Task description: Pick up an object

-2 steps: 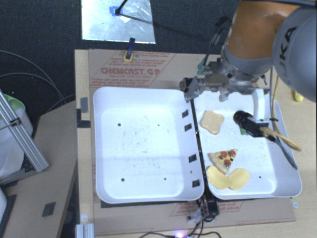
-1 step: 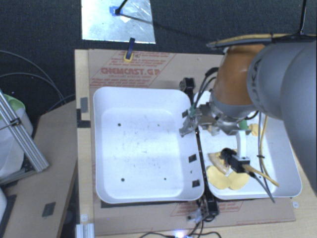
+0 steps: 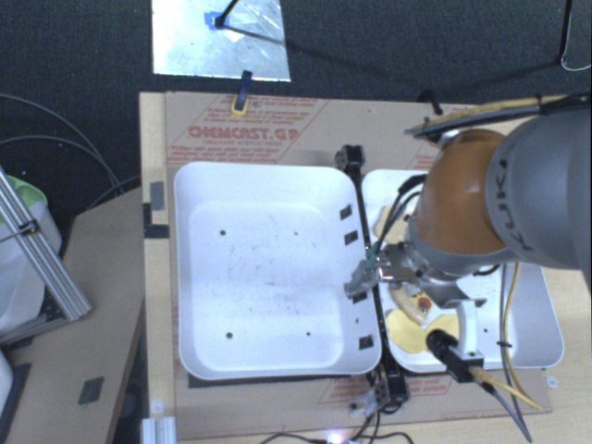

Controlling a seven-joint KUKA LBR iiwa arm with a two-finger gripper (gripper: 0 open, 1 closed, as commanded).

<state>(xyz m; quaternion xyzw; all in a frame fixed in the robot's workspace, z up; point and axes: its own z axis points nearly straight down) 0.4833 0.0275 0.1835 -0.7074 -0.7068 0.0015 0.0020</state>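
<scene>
A flat pale-yellow object (image 3: 404,328) lies on the floor of the right shallow white bin (image 3: 536,340), near its front-left corner, partly hidden under the arm. A small item with a red spot (image 3: 424,302), perhaps a second object, sits just beyond it. The grey arm with its orange band (image 3: 462,202) reaches in from the right and covers most of that bin. The two-finger gripper (image 3: 365,280) hangs over the divide between the bins; whether it is closed or released cannot be told. The left shallow white bin (image 3: 268,266) lies alongside on a cardboard-covered bench (image 3: 277,128).
</scene>
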